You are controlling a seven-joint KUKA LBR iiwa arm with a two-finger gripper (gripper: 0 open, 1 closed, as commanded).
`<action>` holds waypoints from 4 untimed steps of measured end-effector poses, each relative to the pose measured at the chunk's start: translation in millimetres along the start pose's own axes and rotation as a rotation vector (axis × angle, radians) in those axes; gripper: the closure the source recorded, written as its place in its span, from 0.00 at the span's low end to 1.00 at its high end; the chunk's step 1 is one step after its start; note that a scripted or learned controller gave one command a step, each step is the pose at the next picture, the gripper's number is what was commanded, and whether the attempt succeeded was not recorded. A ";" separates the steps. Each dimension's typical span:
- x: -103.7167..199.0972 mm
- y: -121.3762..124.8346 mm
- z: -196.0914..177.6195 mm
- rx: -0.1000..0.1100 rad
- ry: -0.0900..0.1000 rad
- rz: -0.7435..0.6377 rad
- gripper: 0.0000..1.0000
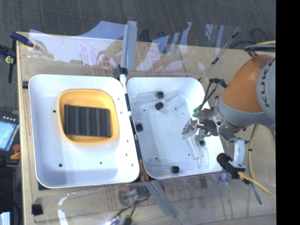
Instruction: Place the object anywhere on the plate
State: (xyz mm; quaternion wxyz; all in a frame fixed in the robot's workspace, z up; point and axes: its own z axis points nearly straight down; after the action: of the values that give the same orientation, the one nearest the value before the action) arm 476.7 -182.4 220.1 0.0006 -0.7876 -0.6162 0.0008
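Two shallow white bins (75,172) are seen. Gripper (194,128) closure cannot be told; a clear black-capped plastic tube (199,153) lies blurred at its 5 o'clock.

Yellow plate (87,100): rounded-rectangular, dark ribbed rectangular centre, lies flat in left bin, far left of gripper (192,131).

Clear plastic vials with black caps, all lying on sides in right bin:
- one (151,96) up-left of gripper, loose black cap (159,105) just below it;
- one (164,168) below-left of gripper, near bin's front edge;
- one (198,152) just below gripper, tilted.
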 end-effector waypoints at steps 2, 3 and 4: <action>120.3 14.4 -93.3 0.001 0.001 -0.318 1.00; 152.3 53.1 16.9 0.004 0.000 -0.493 1.00; 152.0 53.3 16.6 0.003 0.000 -0.492 0.00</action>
State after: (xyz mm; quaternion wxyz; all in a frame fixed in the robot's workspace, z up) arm 565.0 -47.7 203.3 0.0020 -0.6138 -0.7895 0.0018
